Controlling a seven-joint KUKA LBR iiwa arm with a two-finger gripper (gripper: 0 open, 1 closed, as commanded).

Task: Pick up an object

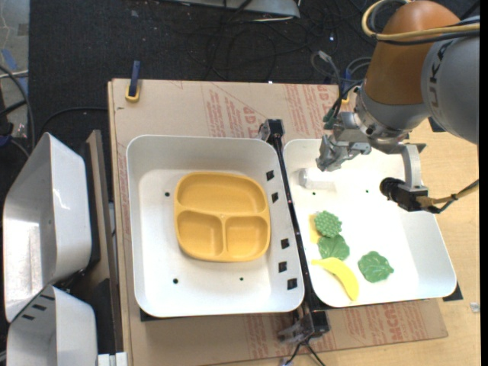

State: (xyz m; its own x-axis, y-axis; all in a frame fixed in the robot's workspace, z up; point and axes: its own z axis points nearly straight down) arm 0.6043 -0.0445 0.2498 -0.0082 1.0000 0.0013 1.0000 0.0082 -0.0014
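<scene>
Objects for picking lie in the right bin (427, 277): a bumpy green piece (328, 223) near the bin's left wall, a flatter green leaf-shaped piece (333, 247) just below and touching it, a yellow banana (341, 275) lying at a slant below that, and a second green leafy piece (375, 266) to the banana's right, apart from it. A sliver of yellow shows at the left edge of the bumpy piece, but I cannot tell what it belongs to. Seen from above, my arm comes in from the right, its orange band (408, 48) high in the picture, and my tool (329, 158) hangs over the upper left part of the right bin, well apart from the green pieces and the banana. Just below the tool a small pale block (316, 180) rests on the bin floor; I cannot tell whether the tool touches it, and I cannot tell how the tool stands, because grey metal parts overlap there. A black fitting with a cable (402, 192) hangs to the right of it over the bin. In the left bin (152, 280) a yellow divided tray (223, 215) with three compartments lies flat near the middle. Both bins sit side by side on the bench (191, 105), on a brown board with red print.
</scene>
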